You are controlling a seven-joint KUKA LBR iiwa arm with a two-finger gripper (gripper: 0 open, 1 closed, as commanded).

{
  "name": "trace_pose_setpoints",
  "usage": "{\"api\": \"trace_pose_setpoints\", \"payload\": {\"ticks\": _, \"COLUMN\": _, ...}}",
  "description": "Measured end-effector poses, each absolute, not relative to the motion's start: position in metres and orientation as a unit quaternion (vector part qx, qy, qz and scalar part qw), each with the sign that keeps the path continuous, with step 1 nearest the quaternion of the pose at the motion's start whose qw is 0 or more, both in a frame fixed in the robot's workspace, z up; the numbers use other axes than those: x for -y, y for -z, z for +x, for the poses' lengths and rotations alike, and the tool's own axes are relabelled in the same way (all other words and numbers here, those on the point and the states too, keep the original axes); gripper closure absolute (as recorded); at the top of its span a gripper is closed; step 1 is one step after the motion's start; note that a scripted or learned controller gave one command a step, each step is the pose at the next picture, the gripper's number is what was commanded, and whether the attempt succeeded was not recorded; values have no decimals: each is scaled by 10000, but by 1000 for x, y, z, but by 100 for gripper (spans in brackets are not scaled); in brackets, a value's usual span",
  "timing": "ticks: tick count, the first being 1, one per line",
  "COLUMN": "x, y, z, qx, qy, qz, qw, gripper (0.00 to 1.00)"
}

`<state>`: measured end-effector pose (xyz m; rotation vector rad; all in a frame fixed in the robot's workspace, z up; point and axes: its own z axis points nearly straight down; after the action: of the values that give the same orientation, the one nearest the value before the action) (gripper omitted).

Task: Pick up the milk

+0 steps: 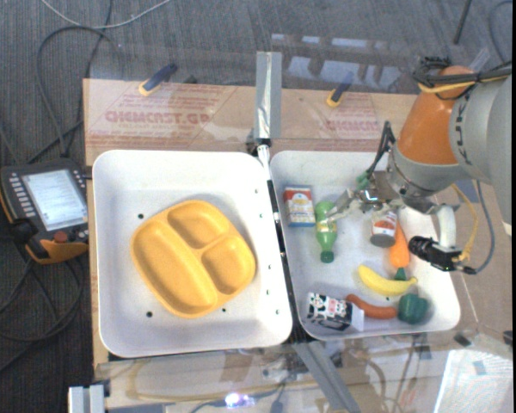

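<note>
In the camera view, two white bins are seen side by side on the bench: the left bin (112,256) holds a yellow divided tray (194,255), and the right bin (447,312) holds the smaller items. The milk (333,311), a small carton with black-and-white cow patches, is found lying on its side at the near edge of the right bin, towards its near-left corner, just beside the end of a red chili (374,309). A banana (385,281), a green pepper (414,308) and a carrot (399,248) are placed to the right of it. The gripper (342,217) is positioned over the far part of the same bin, at the green bottle (326,231), well apart from the milk. Whether the gripper is clenched or released cannot be told from this view. A small red-and-white box (299,206) is seen beside the bottle, and a small can (383,230) lies under the wrist.
</note>
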<state>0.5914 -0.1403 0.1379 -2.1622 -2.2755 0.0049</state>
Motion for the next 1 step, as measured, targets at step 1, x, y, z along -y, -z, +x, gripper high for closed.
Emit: {"api": "trace_pose_setpoints", "payload": {"ticks": 1, "x": 73, "y": -235, "z": 632, "qx": 6539, "qy": -29, "qz": -7566, "qw": 5, "gripper": 0}}
